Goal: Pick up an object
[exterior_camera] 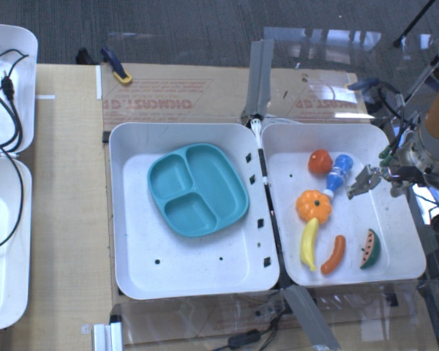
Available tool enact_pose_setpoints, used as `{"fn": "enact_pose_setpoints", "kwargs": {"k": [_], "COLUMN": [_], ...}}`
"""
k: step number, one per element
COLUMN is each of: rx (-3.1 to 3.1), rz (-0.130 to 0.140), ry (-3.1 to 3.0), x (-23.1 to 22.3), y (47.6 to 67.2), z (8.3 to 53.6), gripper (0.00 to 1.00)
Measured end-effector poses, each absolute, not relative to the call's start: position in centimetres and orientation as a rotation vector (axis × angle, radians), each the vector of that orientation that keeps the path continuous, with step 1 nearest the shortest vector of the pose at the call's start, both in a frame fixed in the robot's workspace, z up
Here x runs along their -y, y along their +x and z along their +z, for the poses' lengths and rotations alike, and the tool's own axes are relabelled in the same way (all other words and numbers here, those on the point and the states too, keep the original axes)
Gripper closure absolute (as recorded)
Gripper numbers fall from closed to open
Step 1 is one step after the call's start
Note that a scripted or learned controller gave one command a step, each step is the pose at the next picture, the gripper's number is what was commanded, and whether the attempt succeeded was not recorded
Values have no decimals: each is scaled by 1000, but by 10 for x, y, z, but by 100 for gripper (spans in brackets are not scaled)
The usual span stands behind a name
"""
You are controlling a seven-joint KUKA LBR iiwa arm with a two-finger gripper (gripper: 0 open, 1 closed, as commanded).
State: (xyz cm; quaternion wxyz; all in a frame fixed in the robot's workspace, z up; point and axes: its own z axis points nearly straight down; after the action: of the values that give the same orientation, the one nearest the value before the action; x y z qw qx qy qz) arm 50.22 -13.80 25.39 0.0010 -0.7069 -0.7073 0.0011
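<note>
The right bin (395, 269) holds several toy foods: a red tomato (320, 161), a blue and white bottle (339, 172), an orange pumpkin (314, 205), a yellow banana (309, 243), an orange-red sausage (333, 254) and a watermelon slice (369, 248). My gripper (360, 182) hovers over the right half of this bin, just right of the bottle and above the watermelon slice. Its fingers stand open with nothing between them.
The left bin (132, 269) carries a teal divided plate (197, 190). A metal divider (262, 159) separates the two bins. Cardboard (175, 97) lies behind the bins with a blue and yellow clamp (115, 66) on it. White trays with black cables (4, 108) sit at the far left.
</note>
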Motion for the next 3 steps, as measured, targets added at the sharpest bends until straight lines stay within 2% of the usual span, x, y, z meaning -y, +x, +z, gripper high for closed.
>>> {"fn": "enact_pose_setpoints", "kwargs": {"k": [1, 2, 3], "rx": [2217, 2216, 2210], "rz": [4, 4, 5], "ry": [-2221, -2222, -2227], "x": [109, 117, 118], "y": [525, 535, 535], "z": [128, 91, 99], "gripper": [0, 0, 100]}}
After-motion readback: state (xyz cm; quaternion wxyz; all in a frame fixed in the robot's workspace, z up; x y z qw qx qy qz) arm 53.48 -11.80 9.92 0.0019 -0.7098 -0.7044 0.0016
